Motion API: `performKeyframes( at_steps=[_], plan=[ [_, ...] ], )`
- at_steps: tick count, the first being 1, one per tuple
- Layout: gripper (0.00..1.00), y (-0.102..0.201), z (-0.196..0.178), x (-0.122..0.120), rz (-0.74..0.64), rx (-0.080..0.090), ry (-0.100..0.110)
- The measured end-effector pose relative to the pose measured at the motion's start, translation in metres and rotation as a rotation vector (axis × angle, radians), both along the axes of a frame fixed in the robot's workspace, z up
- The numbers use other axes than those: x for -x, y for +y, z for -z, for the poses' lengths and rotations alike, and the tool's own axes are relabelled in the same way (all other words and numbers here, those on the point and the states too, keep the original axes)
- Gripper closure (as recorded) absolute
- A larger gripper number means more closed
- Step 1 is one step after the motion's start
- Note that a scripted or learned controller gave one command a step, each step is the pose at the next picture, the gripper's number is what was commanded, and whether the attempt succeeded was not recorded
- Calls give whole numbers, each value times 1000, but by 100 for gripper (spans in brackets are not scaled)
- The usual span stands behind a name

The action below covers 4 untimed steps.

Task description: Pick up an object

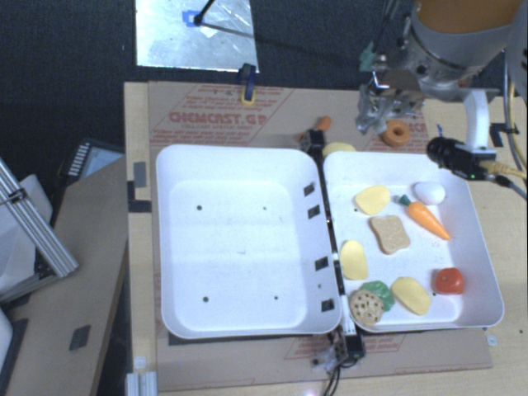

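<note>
- Dark carpet surrounds the bench (206,114), whose cardboard top carries two shallow white bins side by side.
- Jaws (378,114) hang above the bench behind the right bin (487,279), near a small brown doughnut (397,134); nothing shows between them, and whether they are released or clenched I cannot tell.
- Just inside the right bin's far edge lie a white egg (429,192) and a yellow slice (373,199).
- Beside the egg, the carrot (428,219) lies flat, its long axis running diagonally: green top toward the far left, orange tip toward the near right.
- A slice of bread (389,233) lies just left of the carrot.
- Nearer the front sit a red tomato (448,280), a yellow piece (411,294), a cookie (365,306) touching a green leaf (381,290), and another yellow slice (354,260) by the divider.
- To the left, the left bin (239,242) shows its bare white floor.
</note>
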<state>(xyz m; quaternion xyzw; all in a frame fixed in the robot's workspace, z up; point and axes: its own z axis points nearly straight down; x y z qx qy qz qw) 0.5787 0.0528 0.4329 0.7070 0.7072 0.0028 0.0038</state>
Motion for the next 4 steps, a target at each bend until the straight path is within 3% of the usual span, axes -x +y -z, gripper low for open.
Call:
performKeyframes(
  at_steps=[1,2,3,4],
  plan=[
    [100,1,-43,-53,-5,-1,-1],
    [100,4,-88,-91,-5,-1,0],
    [100,27,-105,13,-9,-5,6],
    [100,39,-103,65,-6,-3,9]
  ],
)
